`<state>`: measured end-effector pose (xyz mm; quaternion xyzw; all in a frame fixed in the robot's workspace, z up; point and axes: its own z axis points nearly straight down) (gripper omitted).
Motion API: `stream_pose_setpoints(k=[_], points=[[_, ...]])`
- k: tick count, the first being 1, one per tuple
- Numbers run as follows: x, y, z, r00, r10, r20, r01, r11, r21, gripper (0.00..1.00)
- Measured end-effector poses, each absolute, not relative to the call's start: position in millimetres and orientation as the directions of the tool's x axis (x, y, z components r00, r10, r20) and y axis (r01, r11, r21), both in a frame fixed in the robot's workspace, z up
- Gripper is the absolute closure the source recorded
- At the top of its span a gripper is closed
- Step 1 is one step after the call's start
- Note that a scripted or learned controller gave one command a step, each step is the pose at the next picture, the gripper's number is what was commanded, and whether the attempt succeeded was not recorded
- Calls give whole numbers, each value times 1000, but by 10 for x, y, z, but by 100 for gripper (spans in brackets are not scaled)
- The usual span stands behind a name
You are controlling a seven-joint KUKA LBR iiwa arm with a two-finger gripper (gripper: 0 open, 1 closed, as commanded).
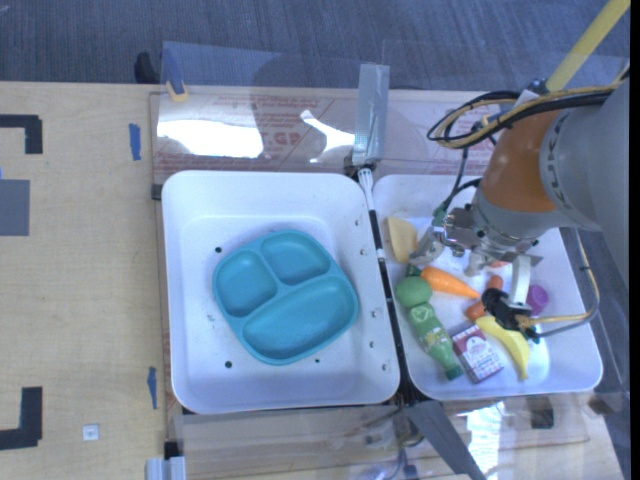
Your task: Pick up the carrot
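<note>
A bench carries two shallow white bins. In the left white plastic bin (180, 298), a blue three-compartment plate (285, 294) sits centred. In the right white bin (575, 368), near its left wall, lie a pale yellow wedge (401, 236), a round green fruit (411, 292) and a green bottle (432, 336). The small orange toy carrot (452, 284) lies mid-bin, tilted. It looks light, rigid, smooth plastic, likely slippery; gripping across its thicker middle seems safest. The grey gripper (487, 255) hovers just above it; whether its jaws are apart cannot be told. A yellow banana (506, 342) lies nearer the front-right corner.
</note>
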<state>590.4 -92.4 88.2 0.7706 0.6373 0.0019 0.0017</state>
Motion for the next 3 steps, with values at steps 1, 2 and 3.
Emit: stream_pose_setpoints(k=[1,2,3], points=[[5459,-940,877,258,966,2,966,-258,4,0],[5101,-940,879,415,910,4,910,-415,7,0],[5109,-949,985,418,909,4,908,-418,10,100]])
